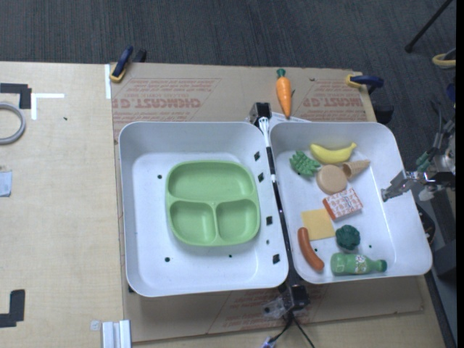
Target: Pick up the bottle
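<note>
the green plastic bottle (357, 264) lies on its side in the right shallow white bin (403, 252), close to that bin's near edge, its neck pointing toward the right wall. just beside its base lies a red-orange toy sausage (309, 249), and a dark green toy broccoli head (347, 236) sits just behind it. further back in the same bin are a flat yellow cheese square (317, 224), a small red-and-white printed packet (343, 204), a round tan bun-like piece (332, 179), a tan cone (357, 168), a yellow toy banana (333, 151) and a leafy green toy vegetable (304, 164). the left shallow white bin (138, 216) holds a pale green three-compartment plastic tray (213, 203). an orange toy carrot (283, 93) rests on the brown cardboard sheet (181, 96) past the bins' far edge. the metal tool (398, 186) hovers at the right bin's right rim, well apart from the bottle; whether it is spread or closed cannot be told, and nothing is seen in it.
</note>
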### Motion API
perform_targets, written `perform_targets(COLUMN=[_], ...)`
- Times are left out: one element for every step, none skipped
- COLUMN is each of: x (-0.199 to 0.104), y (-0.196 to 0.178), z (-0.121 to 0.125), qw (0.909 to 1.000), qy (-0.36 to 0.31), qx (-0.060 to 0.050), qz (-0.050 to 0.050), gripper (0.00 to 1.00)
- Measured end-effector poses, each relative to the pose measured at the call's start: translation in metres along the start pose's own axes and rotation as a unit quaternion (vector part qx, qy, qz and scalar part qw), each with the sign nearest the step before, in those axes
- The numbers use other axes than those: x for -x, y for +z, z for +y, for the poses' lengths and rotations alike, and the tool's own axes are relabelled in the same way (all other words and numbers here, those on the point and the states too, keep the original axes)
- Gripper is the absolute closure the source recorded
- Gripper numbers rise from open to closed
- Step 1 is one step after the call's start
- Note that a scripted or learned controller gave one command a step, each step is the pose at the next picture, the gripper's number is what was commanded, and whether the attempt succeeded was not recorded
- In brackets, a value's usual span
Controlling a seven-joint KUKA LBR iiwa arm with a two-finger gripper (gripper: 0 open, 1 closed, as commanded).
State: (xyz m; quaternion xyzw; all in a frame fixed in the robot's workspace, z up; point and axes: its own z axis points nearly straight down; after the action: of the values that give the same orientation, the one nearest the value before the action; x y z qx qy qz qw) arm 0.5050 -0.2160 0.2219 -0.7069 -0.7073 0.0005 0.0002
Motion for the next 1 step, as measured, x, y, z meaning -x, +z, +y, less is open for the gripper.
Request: perform_targets(x=[0.0003], y=[-0.0094], z=[0.0005], qw=[1.0000], qy=[-0.001], qx=[0.000], qz=[-0.001], gripper=[1.00])
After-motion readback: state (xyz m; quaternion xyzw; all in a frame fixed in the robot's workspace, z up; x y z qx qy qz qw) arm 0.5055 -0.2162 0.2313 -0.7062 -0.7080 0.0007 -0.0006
